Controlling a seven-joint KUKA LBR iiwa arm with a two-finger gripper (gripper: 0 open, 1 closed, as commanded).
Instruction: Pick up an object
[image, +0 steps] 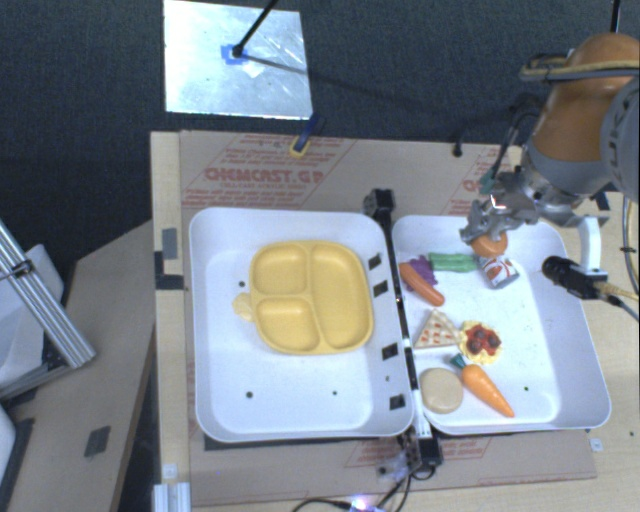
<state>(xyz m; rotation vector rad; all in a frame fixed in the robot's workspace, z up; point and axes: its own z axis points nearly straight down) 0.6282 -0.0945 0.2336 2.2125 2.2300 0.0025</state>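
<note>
My gripper (487, 232) hangs over the back of the right bin (570, 340). A small round orange object (491, 246) sits right at its tip, partly covered by it; contact between them is unclear. Just beside that lies a crumpled silver and red item (498, 270). A green pickle-like piece (452, 262) lies to the left of the gripper. Further left, an orange carrot with a purple piece (420, 280) rests by the bin's left wall.
The left bin (215, 300) holds a yellow divided plate (305, 297). In the right bin's front half lie a pizza slice (436, 330), a red and yellow food toy (482, 341), a round beige disc (441, 390) and a larger carrot (486, 389).
</note>
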